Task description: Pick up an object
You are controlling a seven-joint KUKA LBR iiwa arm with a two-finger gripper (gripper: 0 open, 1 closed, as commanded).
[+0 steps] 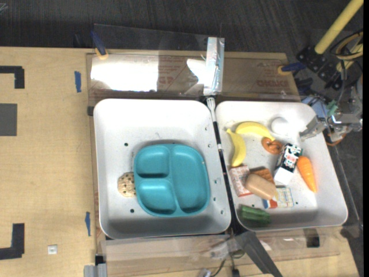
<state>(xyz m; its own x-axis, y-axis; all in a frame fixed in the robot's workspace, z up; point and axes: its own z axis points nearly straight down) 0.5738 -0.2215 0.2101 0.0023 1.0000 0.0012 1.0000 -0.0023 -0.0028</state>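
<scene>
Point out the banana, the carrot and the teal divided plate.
banana (239,143), camera view, middle of its curve.
carrot (307,173), camera view, middle of its orange body.
teal divided plate (151,165), camera view, upper-left compartment.

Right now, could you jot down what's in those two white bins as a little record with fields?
left bin: teal divided tray; cookie touching the tray's left edge
right bin: banana, carrot, green vegetable, white ball, small packages
crowding: right bin's items bunched together, some touching
arm: at right bin's upper right corner
held object: none seen
</scene>
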